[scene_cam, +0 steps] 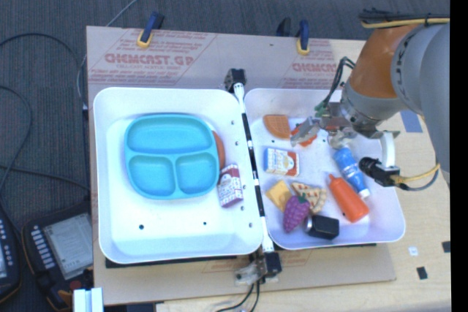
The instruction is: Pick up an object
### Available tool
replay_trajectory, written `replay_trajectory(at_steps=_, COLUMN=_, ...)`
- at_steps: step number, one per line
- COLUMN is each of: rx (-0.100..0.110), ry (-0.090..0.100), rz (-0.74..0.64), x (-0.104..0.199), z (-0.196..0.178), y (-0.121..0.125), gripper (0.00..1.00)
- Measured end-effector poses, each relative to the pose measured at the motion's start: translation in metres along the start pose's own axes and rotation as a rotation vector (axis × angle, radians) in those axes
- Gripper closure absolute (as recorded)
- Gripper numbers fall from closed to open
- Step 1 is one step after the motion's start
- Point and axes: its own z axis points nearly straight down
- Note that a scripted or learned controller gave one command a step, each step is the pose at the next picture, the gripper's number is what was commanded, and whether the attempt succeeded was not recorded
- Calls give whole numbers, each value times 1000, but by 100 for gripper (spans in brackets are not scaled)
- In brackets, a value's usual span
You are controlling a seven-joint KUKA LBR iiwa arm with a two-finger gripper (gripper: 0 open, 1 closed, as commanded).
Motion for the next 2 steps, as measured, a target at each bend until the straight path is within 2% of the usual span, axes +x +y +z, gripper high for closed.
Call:
replay_trajectory(at_steps=1, rx=0, ry=0, rz=0, x=0, z=-10, y=0, gripper=100)
replay_trajectory(at_steps=2, rx=-1, ry=0, rz=0, x=0, z=-10, y=0, gripper=0)
